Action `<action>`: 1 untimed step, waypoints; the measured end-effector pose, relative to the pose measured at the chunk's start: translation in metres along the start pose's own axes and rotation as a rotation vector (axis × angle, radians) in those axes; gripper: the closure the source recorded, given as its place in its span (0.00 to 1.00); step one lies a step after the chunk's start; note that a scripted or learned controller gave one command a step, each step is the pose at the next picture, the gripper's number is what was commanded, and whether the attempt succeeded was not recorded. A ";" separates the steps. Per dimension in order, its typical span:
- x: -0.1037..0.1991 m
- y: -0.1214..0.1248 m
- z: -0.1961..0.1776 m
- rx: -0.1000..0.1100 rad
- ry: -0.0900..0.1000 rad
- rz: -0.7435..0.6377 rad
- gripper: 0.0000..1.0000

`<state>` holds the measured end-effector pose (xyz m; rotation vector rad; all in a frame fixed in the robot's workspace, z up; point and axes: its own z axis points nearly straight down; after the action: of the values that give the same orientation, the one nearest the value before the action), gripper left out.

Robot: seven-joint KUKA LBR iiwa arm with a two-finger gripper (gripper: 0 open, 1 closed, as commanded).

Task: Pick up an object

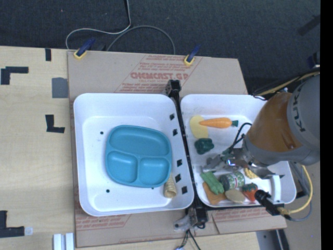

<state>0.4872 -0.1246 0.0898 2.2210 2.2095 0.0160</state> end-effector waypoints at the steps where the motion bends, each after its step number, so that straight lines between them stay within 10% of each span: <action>1: 0.030 0.038 0.004 0.010 -0.005 -0.006 0.00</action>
<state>0.5257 -0.0950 0.0867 2.2168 2.2190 -0.0005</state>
